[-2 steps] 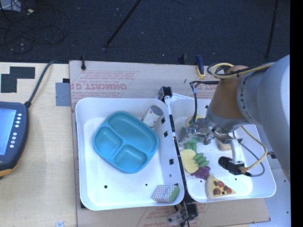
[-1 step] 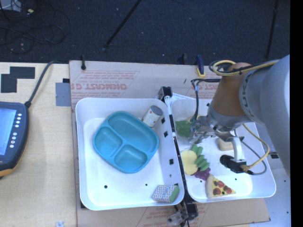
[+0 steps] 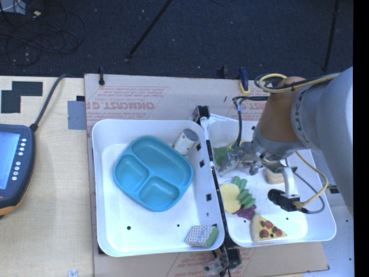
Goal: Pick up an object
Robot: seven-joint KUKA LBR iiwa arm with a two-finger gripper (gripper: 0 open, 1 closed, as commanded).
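Camera view: my gripper (image 3: 237,161) hangs low over the upper left part of the right bin (image 3: 323,224), beside the divider, placed there because the green toy pieces (image 3: 221,153) lie directly beneath it as a likely pick; I cannot tell whether it is released or clenched. The other candidates, a yellow piece (image 3: 229,197), a pizza slice (image 3: 265,228) and a purple cluster (image 3: 247,212), lie nearer the front, while the left bin (image 3: 104,154) holds a blue divided plate (image 3: 153,173), a small cup (image 3: 185,141) and a patterned block (image 3: 200,235).
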